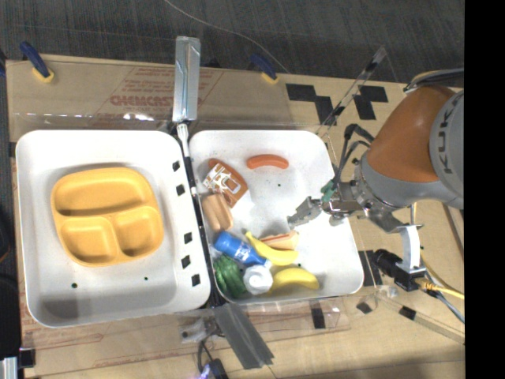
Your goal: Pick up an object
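Observation:
My gripper [314,202] hangs over the right side of the right bin [309,147], open, with nothing between its fingers. Just below and left of it lie a pinkish slice [278,236] and a yellow banana [272,249]. A second banana [297,279] rests near the bin's front wall. A blue bottle [237,247] with a white cap, a green item [226,277], a tan roll [215,209] and a brown packet [224,180] crowd the bin's left side. An orange-red sausage [267,162] lies alone at the back.
The left bin [39,294] holds a yellow divided tray [106,214]. A metal bar [186,77] stands behind the divider between the bins. The arm's orange band [410,136] sits over the right bin's outer wall. Cables run along the bench at the right.

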Robot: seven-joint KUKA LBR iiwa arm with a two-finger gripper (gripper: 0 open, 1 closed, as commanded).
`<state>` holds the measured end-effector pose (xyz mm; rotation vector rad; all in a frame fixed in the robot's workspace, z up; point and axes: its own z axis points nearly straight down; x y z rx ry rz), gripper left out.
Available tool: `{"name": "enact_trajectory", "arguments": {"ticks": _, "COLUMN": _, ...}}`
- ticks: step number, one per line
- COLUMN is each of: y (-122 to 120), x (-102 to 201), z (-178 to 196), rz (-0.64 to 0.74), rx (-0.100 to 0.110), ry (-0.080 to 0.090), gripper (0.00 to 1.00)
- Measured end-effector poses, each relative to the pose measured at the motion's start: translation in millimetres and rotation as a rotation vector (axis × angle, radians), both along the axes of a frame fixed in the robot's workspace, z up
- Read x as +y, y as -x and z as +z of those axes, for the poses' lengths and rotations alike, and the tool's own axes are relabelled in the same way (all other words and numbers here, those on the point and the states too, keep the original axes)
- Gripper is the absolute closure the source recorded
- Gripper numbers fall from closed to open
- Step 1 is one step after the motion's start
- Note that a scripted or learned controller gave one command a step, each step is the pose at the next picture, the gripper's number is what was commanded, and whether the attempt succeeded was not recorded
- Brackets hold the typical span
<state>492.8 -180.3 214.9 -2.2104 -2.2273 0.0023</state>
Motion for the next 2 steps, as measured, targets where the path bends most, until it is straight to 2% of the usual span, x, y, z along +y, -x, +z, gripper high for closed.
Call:
{"name": "enact_trajectory", "arguments": {"ticks": 1, "y": 12.7, "x": 43.9, "z": -122.8, "rz": -0.083, "rx": -0.004, "ry": 0.000, "gripper": 0.00}}
{"name": "enact_trajectory", "arguments": {"ticks": 2, "y": 12.1, "x": 43.2, "z": -113.2, "rz": -0.080, "rx": -0.004, "ry": 0.001, "gripper": 1.00}}
